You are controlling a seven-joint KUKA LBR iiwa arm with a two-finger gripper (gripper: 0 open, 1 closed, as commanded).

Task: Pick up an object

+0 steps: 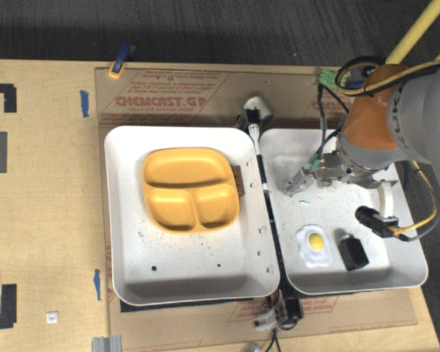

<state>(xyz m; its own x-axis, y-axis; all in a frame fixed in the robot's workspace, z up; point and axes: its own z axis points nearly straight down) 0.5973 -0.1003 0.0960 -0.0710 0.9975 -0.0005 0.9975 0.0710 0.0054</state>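
Observation:
A yellow three-compartment plate (191,189) lies in the left bin (132,262), toward its back. In the right bin (403,270), a toy fried egg (314,245) rests near the front, with a small black block (353,253) just to its right. My gripper (299,182) hangs low over the back left part of the right bin, pointing toward the divider between the bins. It is above and behind the egg and apart from it. Nothing shows in it.
A dark brown sliver (237,182) peeks out along the plate's right edge. The bins sit on a cardboard sheet (169,94) with blue tape marks. A yellow pole (418,28) slants across the back right corner.

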